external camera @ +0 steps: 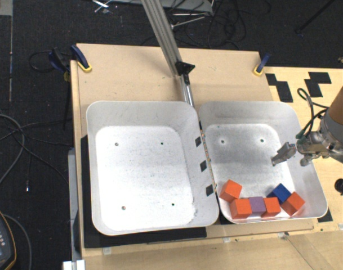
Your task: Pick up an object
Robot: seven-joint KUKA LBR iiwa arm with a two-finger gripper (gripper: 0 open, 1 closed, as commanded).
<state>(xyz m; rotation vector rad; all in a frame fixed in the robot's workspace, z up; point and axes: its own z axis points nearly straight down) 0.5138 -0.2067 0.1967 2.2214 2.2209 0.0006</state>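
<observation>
The worktop [160,72] carries two white bins. The left bin [98,122] sits beside the right bin [284,117], where the gripper [292,153] hangs above the floor near the right wall, fingers spread, pinching nothing. Orange blocks [232,189], a purple block [257,205] and a blue block [281,192] cluster along its near edge.

Two clamps [81,59] [262,64] grip the wooden bench's [132,75] far edge.
</observation>
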